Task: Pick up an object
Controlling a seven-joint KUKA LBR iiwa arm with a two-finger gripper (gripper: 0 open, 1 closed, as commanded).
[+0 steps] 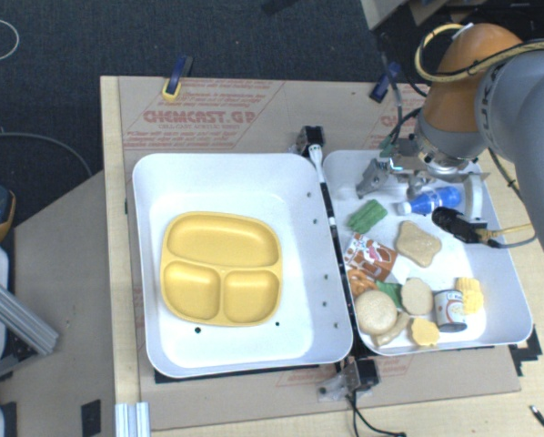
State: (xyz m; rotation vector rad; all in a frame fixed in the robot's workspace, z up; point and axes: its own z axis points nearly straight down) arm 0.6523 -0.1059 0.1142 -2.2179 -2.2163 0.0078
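The right bin (508,321) holds several toy food items. Among them are a green block (367,216), a tan bread slice (418,243), a red-and-white packet (370,258), a round biscuit (377,310), a small can (449,308) and a yellow corn piece (469,291). A blue-and-white bottle (433,198) lies at the far end of this bin. My gripper (425,188) hangs low over that far end, open, with its grey fingers spread to either side of the bottle. Nothing is lifted.
A yellow three-compartment plate (222,267) lies in the left bin (154,180). A black cable (468,230) trails from the wrist across the right bin's far right side. The divider (331,235) between the bins runs just left of the green block.
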